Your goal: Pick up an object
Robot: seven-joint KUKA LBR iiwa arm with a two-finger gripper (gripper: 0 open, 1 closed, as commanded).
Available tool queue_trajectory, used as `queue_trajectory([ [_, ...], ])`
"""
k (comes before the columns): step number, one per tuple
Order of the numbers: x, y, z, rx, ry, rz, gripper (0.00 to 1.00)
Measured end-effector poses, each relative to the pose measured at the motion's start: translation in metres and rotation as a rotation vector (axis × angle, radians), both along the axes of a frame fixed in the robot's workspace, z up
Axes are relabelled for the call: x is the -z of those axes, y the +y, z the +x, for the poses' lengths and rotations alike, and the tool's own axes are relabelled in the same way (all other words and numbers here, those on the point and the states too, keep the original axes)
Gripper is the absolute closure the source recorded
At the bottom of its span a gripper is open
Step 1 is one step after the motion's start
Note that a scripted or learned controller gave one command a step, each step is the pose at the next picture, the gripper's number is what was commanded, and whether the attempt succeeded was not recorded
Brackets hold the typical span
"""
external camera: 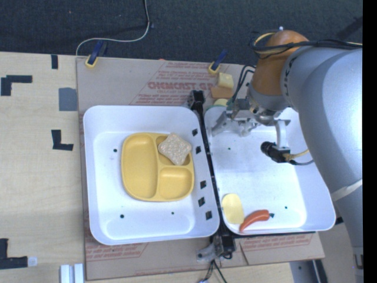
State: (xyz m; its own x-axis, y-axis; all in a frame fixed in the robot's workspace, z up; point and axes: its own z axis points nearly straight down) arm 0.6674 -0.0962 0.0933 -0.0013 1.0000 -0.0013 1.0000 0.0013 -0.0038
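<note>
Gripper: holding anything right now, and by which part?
Cannot be told: the gripper sits at the right white bin's far edge, its tip unclear.

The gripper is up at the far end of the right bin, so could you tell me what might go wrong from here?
1. The gripper sits at the right bin's far wall, away from the orange piece and yellow piece at the near edge; closing here would likely catch nothing.
2. Those two pieces touch, so a grasp may nudge one away.
3. Both lie near the rim, leaving little finger room.
</note>
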Motion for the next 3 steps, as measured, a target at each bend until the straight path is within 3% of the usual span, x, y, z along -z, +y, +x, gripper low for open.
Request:
queue_trajectory([
  [1, 0.009, -0.044, 0.0, 0.003, -0.004, 0.0, 0.0],
  [2, 0.009, -0.003, -0.024, -0.002, -0.002, 0.001, 0.0],
  [3, 0.007, 0.0, 0.0, -0.002, 0.002, 0.0, 0.0],
])
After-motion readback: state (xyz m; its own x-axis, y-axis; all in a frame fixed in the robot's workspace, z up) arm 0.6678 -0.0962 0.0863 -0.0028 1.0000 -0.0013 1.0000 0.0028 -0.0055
